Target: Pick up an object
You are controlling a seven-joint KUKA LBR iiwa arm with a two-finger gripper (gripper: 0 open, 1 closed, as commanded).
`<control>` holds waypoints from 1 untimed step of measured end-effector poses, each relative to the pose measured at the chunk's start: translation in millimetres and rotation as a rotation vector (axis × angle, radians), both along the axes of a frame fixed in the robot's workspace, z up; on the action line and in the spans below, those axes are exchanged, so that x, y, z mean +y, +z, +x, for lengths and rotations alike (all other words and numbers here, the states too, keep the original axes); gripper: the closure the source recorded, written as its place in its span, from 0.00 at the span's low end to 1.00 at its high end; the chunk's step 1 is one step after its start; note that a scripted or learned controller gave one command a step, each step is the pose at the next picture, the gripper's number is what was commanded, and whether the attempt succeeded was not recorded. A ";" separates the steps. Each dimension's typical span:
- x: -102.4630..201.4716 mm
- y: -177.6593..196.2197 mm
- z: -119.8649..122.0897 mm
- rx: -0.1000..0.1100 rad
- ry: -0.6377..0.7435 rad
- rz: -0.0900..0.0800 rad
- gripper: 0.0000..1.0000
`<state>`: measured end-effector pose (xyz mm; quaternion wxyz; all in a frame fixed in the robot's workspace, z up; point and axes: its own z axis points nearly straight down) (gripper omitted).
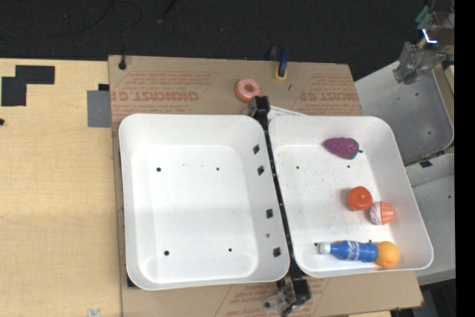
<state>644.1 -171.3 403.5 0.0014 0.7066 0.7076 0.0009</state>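
Found a cardboard sheet laid over the bench, bearing two shallow white bins side by side. Noted nothing but a few dark specks in the left bin. Counted five things in the right bin, all toward its right half.

Largest first: saw a blue bottle lying on its side along the near wall, white cap pointing left, base touching an orange ball. Spotted a purple plum-like fruit alone near the far wall, well apart from the rest. Made out a round orange-red piece just beside a smaller red-and-white piece between plum and bottle. Also marked a pink ring on the cardboard behind the bins.

Placed the gripper high at the upper right, outside the right bin, beyond its far corner; could not tell how far open, and saw nothing held.

Judged the plum the soundest target: nearest the gripper, isolated, clear of walls. Would have advised descending straight over its middle, closing across the narrow width, and avoiding the crowded pair and the wall-hugging bottle.
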 end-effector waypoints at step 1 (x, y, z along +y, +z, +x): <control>23.5 143.6 -0.4 -0.011 0.001 -0.002 1.00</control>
